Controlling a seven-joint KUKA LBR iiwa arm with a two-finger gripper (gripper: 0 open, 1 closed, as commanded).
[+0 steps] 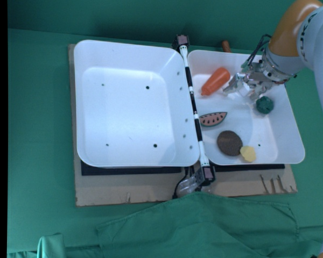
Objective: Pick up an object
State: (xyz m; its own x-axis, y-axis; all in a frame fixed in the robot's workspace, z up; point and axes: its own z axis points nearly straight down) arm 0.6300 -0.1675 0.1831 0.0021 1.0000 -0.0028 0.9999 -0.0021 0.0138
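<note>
The right bin (290,144) holds an orange carrot (215,81), a watermelon slice (213,119), a brown round piece (229,142), a small yellow piece (248,153) and a dark green lumpy piece (265,105). My gripper (241,88) hangs over the upper part of this bin, just right of the carrot and up-left of the green piece. Its fingers are spread apart, with only white bin floor between them.
The left bin (91,58) lies beside the right one, split from it by a black-and-white bar (192,98). A small orange item (225,46) lies outside, behind the right bin. Green cloth (204,224) bunches at the bench's front edge.
</note>
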